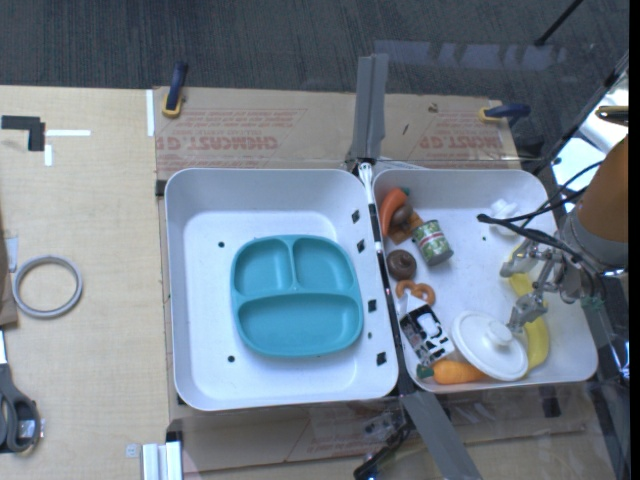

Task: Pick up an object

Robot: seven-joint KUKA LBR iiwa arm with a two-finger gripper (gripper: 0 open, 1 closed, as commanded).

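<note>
My gripper [520,288] hangs low over the right side of the right bin [470,183], with the arm coming in from the right. Its two fingers stand spread apart, one finger [516,262] farther back and the other nearer the front. A yellow banana [537,341] lies on the bin floor under them; its upper end shows between the fingers, which are not closed on it. A white round lid [490,344] lies just left of the banana, and an orange carrot [456,372] rests at the bin's front edge.
Along the right bin's left wall lie a red-orange pepper [393,206], a green can [432,241], a brown donut [401,263], an orange pretzel [415,291] and a black-and-white item [423,330]. A teal divided plate [297,295] sits in the left bin [200,268].
</note>
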